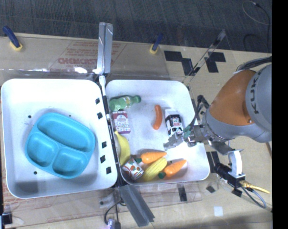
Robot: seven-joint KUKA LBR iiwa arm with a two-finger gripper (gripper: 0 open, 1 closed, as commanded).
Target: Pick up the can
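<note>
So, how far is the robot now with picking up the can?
Nothing looks done yet: the can lies in the right bin at its near-left corner, beside the corn and banana. In hand: the gripper hangs by the small carton, away from it. Left: reaching, grasping and lifting the can.
</note>
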